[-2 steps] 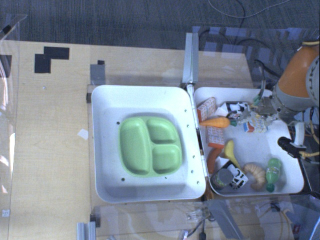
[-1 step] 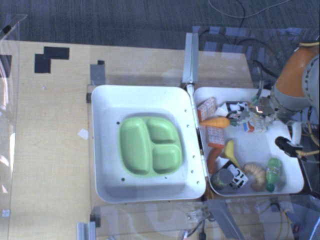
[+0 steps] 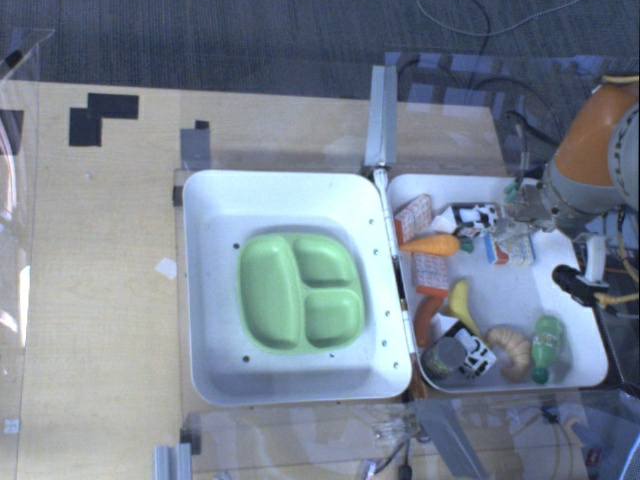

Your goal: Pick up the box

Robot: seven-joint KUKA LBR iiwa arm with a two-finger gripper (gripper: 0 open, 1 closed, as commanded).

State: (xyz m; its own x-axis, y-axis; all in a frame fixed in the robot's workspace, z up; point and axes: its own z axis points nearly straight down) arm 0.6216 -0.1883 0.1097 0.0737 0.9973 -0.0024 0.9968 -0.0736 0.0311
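Pale wooden bench top (image 3: 100, 268) stretches wide and bare on the far side from the arm, with grey carpet beyond its back edge. Two white bins sit side by side on it, their rims meeting along a thin divider. Away from the arm, the left bin (image 3: 205, 268) holds a green divided tray (image 3: 300, 288) in its middle, with open white floor all round it up to the walls. Nearer the arm, the right bin (image 3: 590, 368) is crowded. The gripper (image 3: 522, 218) hangs over this bin's back part, close to the rear rim, and whether it is wide or narrow cannot be told. The box (image 3: 431, 268), flat with a pale printed face and red ends, lies well away from the gripper against the divider wall. A carrot (image 3: 432, 245) lies across its top end. Just beside the gripper sit a black and white toy cow (image 3: 474, 216) and a small carton (image 3: 497, 248). Further toward the front rim lie a banana (image 3: 461, 304), a croissant (image 3: 512, 348) and a green bottle (image 3: 545, 344), leaving a patch of open floor between them and the gripper.
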